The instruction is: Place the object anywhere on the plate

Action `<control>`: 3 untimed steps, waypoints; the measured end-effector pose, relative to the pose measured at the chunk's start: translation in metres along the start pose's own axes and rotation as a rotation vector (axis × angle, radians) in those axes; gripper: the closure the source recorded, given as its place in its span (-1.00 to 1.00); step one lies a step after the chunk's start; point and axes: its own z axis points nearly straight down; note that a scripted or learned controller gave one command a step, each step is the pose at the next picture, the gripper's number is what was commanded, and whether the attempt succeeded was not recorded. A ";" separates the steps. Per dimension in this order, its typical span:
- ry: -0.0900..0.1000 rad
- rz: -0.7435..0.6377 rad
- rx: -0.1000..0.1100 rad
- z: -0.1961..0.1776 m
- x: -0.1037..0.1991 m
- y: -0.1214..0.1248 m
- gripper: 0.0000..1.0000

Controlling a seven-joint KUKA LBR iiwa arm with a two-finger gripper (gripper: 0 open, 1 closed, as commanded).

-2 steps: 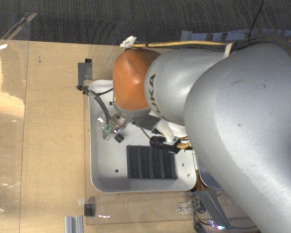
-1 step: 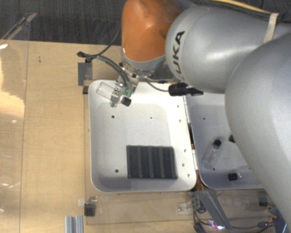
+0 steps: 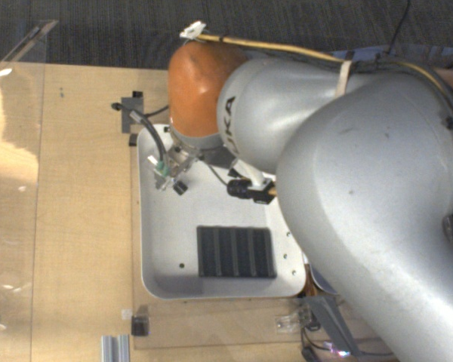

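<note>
The grey arm enters from the right of the frame and covers most of the right half. Its orange band sits upper centre, above the white bin.

The gripper hangs below the orange band, over the upper left part of the bin. It appears as a small cluster of metal and dark parts with a touch of green; whether it is apart or together cannot be told at this angle, and nothing can be made out between its tips.

A black ribbed block lies flat on the bin floor, lower centre of the frame, well apart from the gripper and below it. It rests near the bin's lower wall.

A thin yellowish cable runs along the top of the arm. The wooden bench fills the left of the frame.
</note>
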 end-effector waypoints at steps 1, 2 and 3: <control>-0.002 -0.480 -0.011 -0.039 -0.021 0.018 1.00; -0.022 -0.877 0.007 0.013 0.014 -0.034 1.00; -0.008 -1.275 -0.013 -0.145 0.019 -0.028 1.00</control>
